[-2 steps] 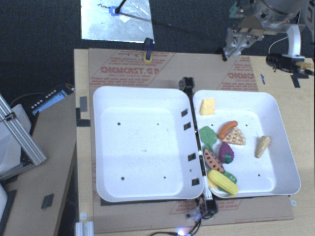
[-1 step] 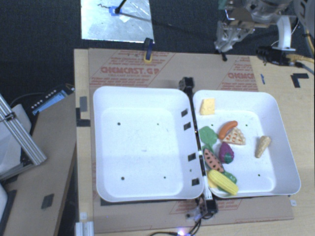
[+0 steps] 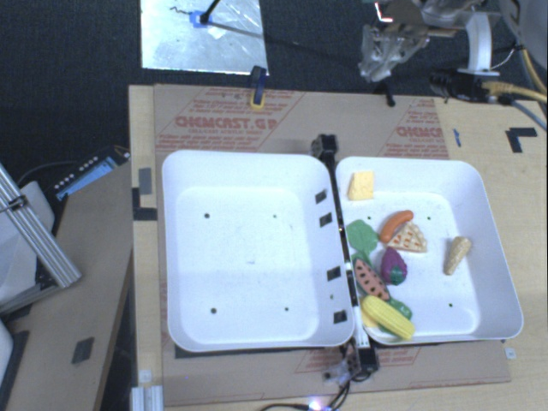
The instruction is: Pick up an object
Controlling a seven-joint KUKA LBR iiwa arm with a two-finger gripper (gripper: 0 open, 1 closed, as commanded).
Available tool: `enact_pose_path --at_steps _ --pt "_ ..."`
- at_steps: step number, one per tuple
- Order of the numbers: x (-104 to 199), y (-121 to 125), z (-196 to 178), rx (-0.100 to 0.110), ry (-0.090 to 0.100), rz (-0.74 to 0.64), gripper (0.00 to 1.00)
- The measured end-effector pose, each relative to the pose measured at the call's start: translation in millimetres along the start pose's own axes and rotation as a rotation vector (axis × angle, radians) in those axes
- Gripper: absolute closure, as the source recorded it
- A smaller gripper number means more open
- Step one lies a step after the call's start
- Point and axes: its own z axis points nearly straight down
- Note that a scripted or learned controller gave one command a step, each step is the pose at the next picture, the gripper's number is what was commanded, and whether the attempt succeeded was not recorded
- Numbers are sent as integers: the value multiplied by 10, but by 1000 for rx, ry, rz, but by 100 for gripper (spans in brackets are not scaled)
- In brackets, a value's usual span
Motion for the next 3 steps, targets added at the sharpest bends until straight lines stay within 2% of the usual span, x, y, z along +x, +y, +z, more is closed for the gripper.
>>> enact_pose_path --at_steps 3 --pt "850 6 -803 -1 0 1 100"
